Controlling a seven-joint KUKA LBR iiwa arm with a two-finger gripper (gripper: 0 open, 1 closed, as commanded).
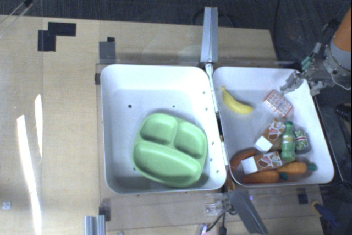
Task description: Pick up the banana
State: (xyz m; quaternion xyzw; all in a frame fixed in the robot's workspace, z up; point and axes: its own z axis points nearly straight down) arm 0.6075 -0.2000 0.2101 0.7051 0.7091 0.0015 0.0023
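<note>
Item: banana (236, 103) — yellow, lying in the right bin (324, 135), in its upper-left part, close beside the wall it shares with the left bin (110, 118). Its long axis runs from upper left to lower right, slightly curved. It sits apart from the other contents, with bare white floor around it.

Item: gripper (300, 78) — at the right bin's upper-right corner, over the rim, well apart from the banana. You cannot tell from this view how wide it stands; nothing shows in its grasp.

Relation: the banana lies to the gripper's left and a little lower in the camera view, across the open top of the bin.

Item: arm (341, 47) — enters from the right edge, orange band visible, wrist angled down and leftward toward the bin corner.

Other stock: a red-patterned packet (278, 104) lies between gripper and banana; a carrot (286, 171) and a green bottle (288, 142) crowd the lower end. A green divided tray (170, 148) occupies the left bin.
</note>
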